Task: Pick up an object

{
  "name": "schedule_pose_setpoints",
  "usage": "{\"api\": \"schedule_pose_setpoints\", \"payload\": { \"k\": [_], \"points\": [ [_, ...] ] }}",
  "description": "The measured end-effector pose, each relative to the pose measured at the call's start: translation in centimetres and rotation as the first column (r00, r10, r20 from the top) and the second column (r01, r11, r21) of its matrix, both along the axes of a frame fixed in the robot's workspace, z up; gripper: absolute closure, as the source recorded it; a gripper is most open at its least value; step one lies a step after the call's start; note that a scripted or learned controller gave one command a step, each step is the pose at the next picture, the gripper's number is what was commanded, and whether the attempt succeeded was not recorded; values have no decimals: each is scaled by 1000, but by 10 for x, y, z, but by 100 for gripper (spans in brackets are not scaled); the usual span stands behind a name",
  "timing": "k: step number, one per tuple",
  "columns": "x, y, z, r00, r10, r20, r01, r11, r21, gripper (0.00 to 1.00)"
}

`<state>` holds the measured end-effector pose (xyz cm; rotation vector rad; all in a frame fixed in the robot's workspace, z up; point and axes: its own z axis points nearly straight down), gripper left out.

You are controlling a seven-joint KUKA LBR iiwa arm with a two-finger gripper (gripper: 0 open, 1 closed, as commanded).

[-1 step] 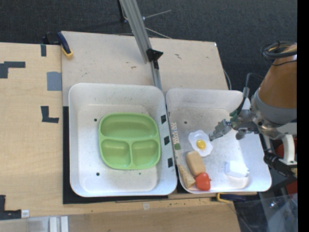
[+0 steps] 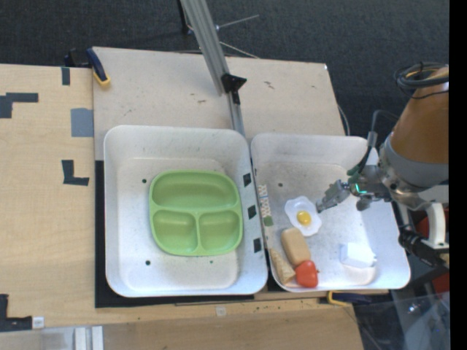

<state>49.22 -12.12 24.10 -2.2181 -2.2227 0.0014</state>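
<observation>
Gripper (image 2: 330, 195) over right bin (image 2: 387, 265), just beside fried egg (image 2: 303, 216): flat white toy, yellow yolk, lying mid-bin. Finger spacing: cannot tell. Bread roll (image 2: 295, 246) and tomato (image 2: 306, 273) sit below egg.

A pale wooden bench (image 2: 44, 195) carried 2 shallow white bins. The left white bin (image 2: 120, 268) held a green plastic plate with 3 compartments (image 2: 195, 211). A blue-and-yellow clamp (image 2: 98, 66) gripped the board's far left corner. A slanted grey metal pole (image 2: 208, 35) rose behind the bins. Grey tape patches (image 2: 82, 122) marked the bench.
</observation>
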Motion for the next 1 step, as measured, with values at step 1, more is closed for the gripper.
{"api": "schedule_pose_setpoints", "payload": {
  "k": [1],
  "points": [
    [-7,7,-61,1000,-1,-7,1,1000,1,0]
  ]
}}
